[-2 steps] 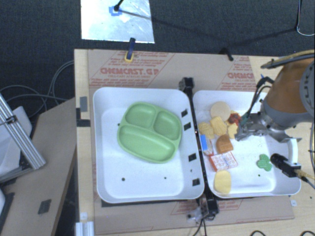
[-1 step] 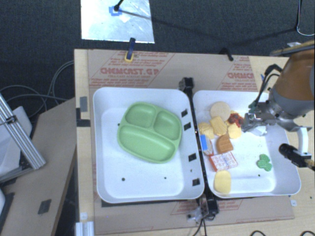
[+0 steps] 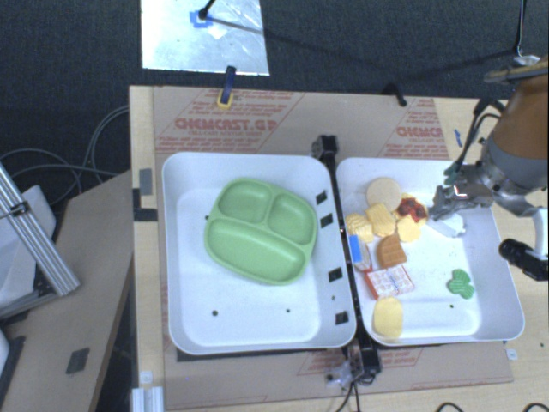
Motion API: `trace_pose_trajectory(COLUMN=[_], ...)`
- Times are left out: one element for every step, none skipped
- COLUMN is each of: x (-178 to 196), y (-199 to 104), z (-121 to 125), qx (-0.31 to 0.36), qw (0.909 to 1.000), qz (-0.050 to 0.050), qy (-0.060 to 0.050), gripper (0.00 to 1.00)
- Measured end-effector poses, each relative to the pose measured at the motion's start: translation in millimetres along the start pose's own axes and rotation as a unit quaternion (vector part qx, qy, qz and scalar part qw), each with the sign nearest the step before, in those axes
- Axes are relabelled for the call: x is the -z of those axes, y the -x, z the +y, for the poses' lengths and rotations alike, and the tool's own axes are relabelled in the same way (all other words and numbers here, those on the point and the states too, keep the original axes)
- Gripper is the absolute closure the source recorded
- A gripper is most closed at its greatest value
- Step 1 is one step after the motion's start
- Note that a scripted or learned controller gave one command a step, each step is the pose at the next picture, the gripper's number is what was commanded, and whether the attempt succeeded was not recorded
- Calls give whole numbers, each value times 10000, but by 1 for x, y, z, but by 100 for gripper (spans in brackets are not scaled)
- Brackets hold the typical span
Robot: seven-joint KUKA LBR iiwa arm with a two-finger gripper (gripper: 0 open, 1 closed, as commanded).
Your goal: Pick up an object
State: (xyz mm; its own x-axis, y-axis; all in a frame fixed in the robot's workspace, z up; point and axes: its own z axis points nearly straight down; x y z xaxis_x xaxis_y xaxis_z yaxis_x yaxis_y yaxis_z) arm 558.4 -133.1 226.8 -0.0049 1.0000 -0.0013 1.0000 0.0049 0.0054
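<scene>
The right bin [image 3: 493,316] holds several toy food pieces. A round tan piece [image 3: 383,191] lies at the back, with a red piece [image 3: 411,206] beside it and yellow chunks [image 3: 371,223] in front. A brown piece [image 3: 391,251], a blue stick [image 3: 355,249], a red-and-white packet [image 3: 390,280], a yellow oval [image 3: 388,318] and a green floret [image 3: 461,284] lie nearer the front. My gripper [image 3: 449,202] hangs low over the bin's back right, just right of the red piece. A small white thing [image 3: 451,227] lies under it.
The left bin [image 3: 184,316] holds a green divided plate [image 3: 261,230]. A black divider with clips [image 3: 336,230] runs between the bins. The arm's grey and orange body [image 3: 519,144] covers the right bin's far right corner. A black part [image 3: 525,258] sticks in at the right rim.
</scene>
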Motion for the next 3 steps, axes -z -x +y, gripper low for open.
trace_pose_trajectory(x=[-2, 8, 11], y=[-61, -116, -170], z=[-5, -20, -30], qx=[26, 26, 29], qw=[10000, 10000, 10000], qz=[14, 18, 20], qy=[-20, -22, -24], gripper=[100, 100, 100])
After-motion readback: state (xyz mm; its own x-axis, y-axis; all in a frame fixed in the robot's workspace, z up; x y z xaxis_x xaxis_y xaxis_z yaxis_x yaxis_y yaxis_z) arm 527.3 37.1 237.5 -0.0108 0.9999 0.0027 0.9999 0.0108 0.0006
